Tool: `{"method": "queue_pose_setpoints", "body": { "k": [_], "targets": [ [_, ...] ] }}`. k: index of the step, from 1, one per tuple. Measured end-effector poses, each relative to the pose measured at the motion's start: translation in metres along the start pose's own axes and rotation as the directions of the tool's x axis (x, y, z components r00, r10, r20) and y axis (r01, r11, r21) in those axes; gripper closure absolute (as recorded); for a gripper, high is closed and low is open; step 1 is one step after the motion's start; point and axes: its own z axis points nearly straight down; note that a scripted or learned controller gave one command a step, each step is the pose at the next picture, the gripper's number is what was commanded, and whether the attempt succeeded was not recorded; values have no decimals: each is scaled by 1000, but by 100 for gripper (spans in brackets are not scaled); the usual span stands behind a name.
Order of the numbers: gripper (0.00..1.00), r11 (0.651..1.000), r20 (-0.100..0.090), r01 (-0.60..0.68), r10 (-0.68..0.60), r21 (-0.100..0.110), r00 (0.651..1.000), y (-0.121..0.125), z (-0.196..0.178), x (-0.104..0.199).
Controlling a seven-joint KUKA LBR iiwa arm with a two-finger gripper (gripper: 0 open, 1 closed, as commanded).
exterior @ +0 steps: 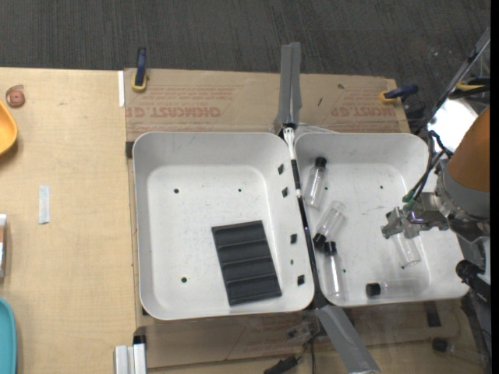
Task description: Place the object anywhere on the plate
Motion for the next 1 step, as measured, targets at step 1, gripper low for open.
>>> {"method": "queue_pose_setpoints", "body": {
  "k": [1],
  "targets": [
    [100,1000,0,-4,4,3,1000,-4,-7,59]
  ]
}}
